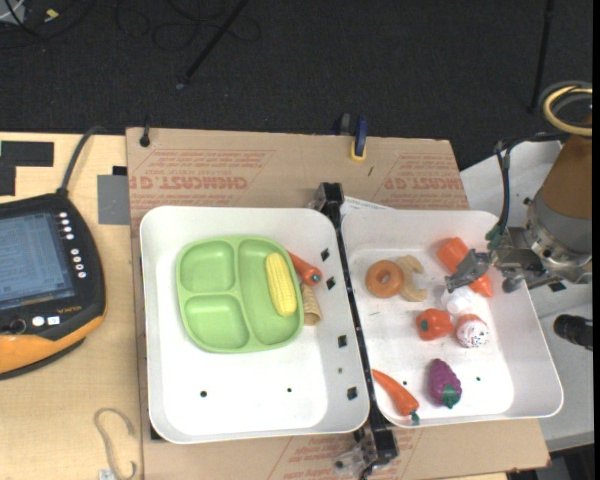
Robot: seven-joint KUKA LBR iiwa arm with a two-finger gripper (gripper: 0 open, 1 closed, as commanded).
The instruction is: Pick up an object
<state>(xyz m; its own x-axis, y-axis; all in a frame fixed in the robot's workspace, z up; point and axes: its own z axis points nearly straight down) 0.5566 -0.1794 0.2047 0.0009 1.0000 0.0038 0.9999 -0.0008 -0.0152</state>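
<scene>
**Arm at right bin, nothing seen in grasp**

Gripper (472, 271) sits low over the upper right part of the right bin (525, 393). Fingers: dark linkage visible, but cannot tell whether spread or pressed together; no item seen between them.

Candidate objects cluster close to it: an orange piece (452, 253) just left of the gripper, a small white piece (460, 297) just below it, a speckled white ball (471, 332) and a red pepper (433, 323) further down. A doughnut (384, 278) lies to the left, touching a tan piece (414, 280). A purple item (443, 382) and a carrot (395, 391) lie near the front wall. Left bin (170, 378) holds a green tray (205, 298) with a corn cob (281, 282) in its right compartment.

Risks, as judged:
- Crowding near the gripper: closing could catch two pieces, or push one aside and shut on air.
- Ball is round; likely to roll or squirt out of a pinch.
- Descent off-centre could wedge an item against the bin wall.
</scene>
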